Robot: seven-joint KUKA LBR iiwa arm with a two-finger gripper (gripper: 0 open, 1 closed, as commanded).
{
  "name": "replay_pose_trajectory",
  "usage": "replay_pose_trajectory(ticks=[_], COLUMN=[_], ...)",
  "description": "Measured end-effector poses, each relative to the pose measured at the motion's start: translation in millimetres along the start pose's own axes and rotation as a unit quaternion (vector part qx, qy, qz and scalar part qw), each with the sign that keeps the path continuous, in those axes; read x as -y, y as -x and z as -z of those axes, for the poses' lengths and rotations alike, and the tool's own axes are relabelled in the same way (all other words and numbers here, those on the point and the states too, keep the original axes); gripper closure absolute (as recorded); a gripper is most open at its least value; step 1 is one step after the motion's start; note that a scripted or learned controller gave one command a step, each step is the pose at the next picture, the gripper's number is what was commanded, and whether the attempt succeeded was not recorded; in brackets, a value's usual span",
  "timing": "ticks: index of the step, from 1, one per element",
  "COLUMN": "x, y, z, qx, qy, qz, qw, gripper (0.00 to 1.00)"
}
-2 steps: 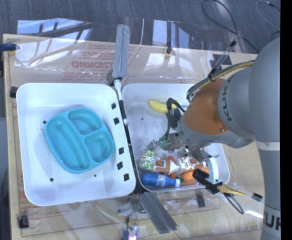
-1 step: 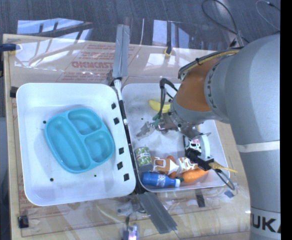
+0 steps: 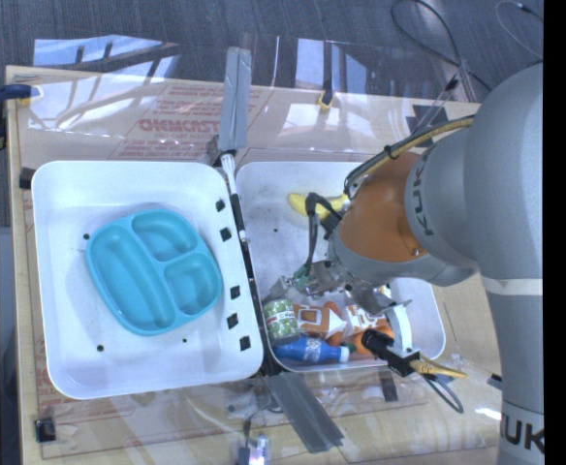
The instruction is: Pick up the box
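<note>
Orange-banded arm [image 3: 399,221] comes in from the right, gripper [image 3: 336,294] low over the right bin [image 3: 264,192]. Can't tell how its fingers stand. Box [image 3: 324,316] sits at lower centre among clutter beside a blue bottle [image 3: 312,353]. Teal tray [image 3: 154,269] fills the left bin [image 3: 55,211].

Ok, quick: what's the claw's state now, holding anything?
Claw: low over the clutter in the right bin; whether it holds anything cannot be told.

Lighting bright and even. Strong glare on the clear panels along the bench's [image 3: 118,124] far edge. White bins [image 3: 60,260] near overexposure, soft shadows along their walls. Focus moderately soft throughout; clutter beneath the arm [image 3: 477,182] blurred, shadowed, indistinct.
</note>
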State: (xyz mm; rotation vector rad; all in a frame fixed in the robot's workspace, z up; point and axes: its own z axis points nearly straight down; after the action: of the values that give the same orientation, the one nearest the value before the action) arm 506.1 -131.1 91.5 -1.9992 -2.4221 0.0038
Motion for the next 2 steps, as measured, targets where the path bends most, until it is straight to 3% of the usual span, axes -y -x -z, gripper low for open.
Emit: replay_pose_trajectory(ticks=[1,2], x=[-73.6,-73.9], y=[15.3,14.4], z=[0.4,9.8], qx=[-0.001,-0.001], qy=[0.000,-0.001], qz=[-0.007,-0.004], qw=[1.0000,1.0000], gripper=[0.00,1.00])
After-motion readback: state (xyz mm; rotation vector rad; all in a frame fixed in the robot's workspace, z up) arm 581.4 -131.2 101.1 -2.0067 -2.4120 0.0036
